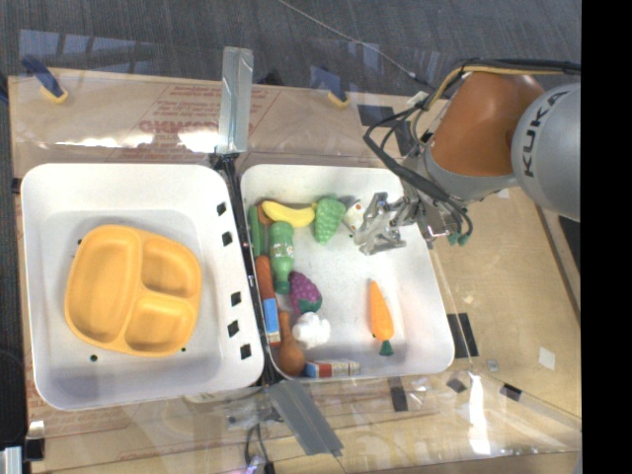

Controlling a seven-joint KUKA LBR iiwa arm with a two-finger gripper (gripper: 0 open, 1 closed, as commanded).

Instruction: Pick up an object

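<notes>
My gripper (377,227) hangs over the upper right part of the right bin (425,294), its metal fingers pointing down with nothing seen between them. Just left of it lie a small white object (353,212) and a green bumpy fruit (328,218). A yellow banana (285,211) and a green bottle-shaped toy (281,253) lie further left. An orange carrot (380,311) rests below the gripper. A purple grape bunch (305,289), a white piece (312,330) and a brown item (289,357) sit lower left.
The left bin (39,265) holds a yellow divided plate (132,289). A marker-like stick (333,368) lies at the right bin's front edge. Thin long items (267,294) line the right bin's left wall. Cables loop above the wrist (405,126).
</notes>
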